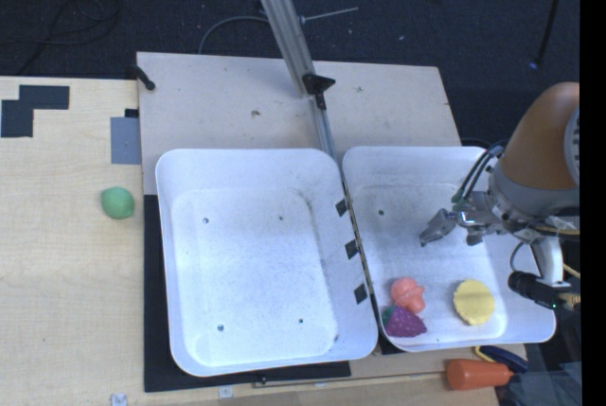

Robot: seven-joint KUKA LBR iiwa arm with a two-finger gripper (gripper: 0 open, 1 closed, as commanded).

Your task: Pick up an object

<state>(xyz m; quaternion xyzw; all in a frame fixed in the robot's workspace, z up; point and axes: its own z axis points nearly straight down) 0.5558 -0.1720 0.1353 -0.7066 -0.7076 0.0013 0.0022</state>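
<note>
Item: gripper (437, 230), w/ arm coming in from the right, poised over the mid part of the right bin (407, 172); fingers look parted, nothing between them. Step in hand, by my read: approach for a grasp. To do well: pick one target, centre over it, drop straight, close only once the fingers straddle it; the yellow lump (473, 301) sits alone, so prob. the easiest. Orange piece (406, 291) and purple grape-like cluster (406, 323) are touching, near the front-left corner of that bin, so risk of nudging both. Right bin contents: those three, all along the front, apart from the gripper. Left bin (180, 169): white, bare floor. Off-bin: green ball (117, 203) on the bench, left.
</note>
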